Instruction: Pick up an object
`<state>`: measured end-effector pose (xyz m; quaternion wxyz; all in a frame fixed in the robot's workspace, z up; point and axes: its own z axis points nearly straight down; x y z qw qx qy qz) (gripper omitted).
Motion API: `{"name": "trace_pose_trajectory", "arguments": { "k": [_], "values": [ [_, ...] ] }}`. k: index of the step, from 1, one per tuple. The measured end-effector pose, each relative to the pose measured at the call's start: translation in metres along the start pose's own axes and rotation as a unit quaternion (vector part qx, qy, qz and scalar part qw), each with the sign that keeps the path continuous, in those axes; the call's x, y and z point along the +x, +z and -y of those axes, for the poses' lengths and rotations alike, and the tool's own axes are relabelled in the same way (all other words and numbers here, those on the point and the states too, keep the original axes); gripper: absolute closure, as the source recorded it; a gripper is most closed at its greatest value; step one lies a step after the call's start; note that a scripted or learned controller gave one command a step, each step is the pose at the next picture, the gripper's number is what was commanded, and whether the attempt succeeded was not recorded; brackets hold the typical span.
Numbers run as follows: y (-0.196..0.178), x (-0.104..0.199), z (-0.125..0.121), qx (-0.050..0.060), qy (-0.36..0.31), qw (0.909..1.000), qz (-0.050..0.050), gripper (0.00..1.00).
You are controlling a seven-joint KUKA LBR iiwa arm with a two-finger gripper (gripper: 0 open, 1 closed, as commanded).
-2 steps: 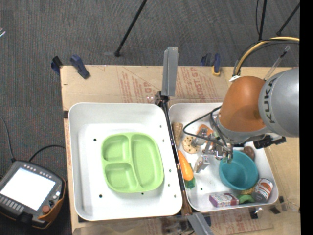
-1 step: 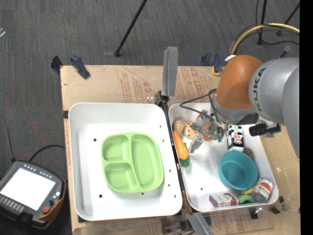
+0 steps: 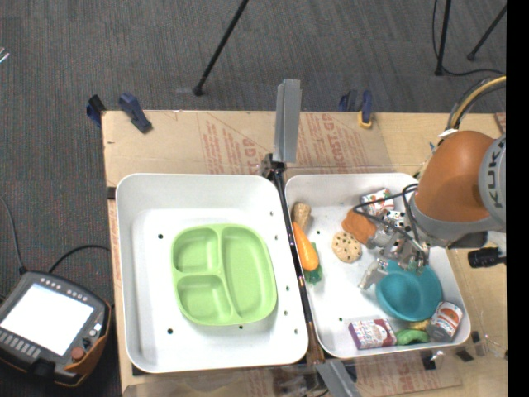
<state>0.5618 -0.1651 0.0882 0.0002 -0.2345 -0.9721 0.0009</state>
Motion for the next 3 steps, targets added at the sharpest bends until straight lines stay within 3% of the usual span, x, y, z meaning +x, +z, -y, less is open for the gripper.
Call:
{"name": "trace_pose_trajectory", "arguments": {
  "k": [1, 2, 3],
  "values": [
    [0.0, -0.038, -0.066, -0.002, 0.053, 0.9986, 0.0, 0.0],
    [0.001, -0.009, 0.029, -0.002, 0.082, 0.9966, 0.0, 0.0],
    [0.001, -0.049, -0.007, -0.001, 0.149, 0.9888, -0.001, 0.0]
  ]
}}
